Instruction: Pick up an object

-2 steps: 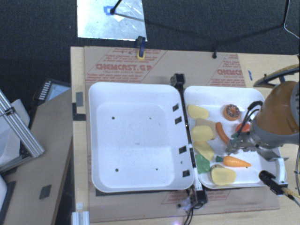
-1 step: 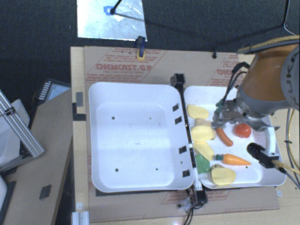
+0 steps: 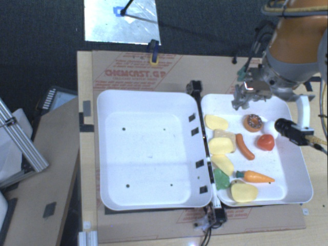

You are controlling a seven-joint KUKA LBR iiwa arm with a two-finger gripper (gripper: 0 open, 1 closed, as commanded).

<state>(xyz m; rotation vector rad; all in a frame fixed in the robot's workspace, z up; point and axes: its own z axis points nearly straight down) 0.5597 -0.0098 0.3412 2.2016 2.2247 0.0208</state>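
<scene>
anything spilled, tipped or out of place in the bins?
Nothing stands out. All the toy food, including the carrot, tomato and donut, lies inside the right bin, none over the rim. The gripper hangs above its far edge.

The brown cardboard sheet (image 3: 134,72) under the white bins has big red letters along its far edge. They look like "CHEMCAST GP", but they are blurry. Smaller red print sits above and below them, too small to read.

the tool (image 3: 241,100) hangs above the right bin (image 3: 296,160) of toy food.
</scene>
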